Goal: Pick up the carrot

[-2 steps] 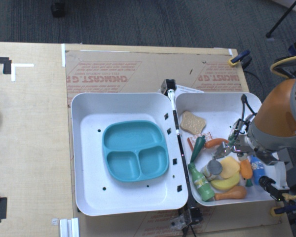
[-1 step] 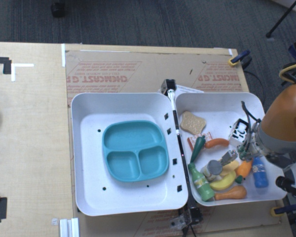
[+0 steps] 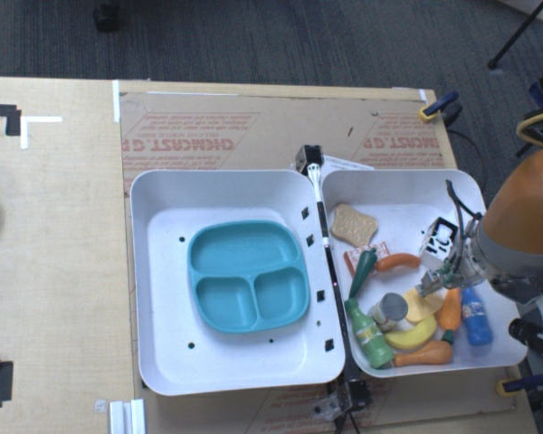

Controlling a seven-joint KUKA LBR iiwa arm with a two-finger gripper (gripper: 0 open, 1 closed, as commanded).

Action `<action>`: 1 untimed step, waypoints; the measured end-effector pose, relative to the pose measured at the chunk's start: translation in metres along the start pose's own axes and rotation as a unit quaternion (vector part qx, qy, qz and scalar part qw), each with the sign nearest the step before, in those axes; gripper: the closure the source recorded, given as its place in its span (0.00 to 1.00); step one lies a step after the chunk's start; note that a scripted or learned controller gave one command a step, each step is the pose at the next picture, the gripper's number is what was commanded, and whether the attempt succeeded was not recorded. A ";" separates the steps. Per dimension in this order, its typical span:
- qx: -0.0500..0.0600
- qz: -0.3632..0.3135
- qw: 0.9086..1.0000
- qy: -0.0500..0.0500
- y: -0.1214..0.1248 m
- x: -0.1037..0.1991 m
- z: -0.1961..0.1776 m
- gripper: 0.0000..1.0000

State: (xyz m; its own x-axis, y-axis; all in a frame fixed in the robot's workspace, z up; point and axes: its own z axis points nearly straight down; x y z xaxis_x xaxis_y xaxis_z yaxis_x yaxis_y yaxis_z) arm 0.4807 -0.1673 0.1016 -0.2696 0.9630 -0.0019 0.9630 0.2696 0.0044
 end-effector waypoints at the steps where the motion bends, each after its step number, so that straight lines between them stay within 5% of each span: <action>1: 0.001 0.086 0.996 0.000 0.030 0.061 -0.058 1.00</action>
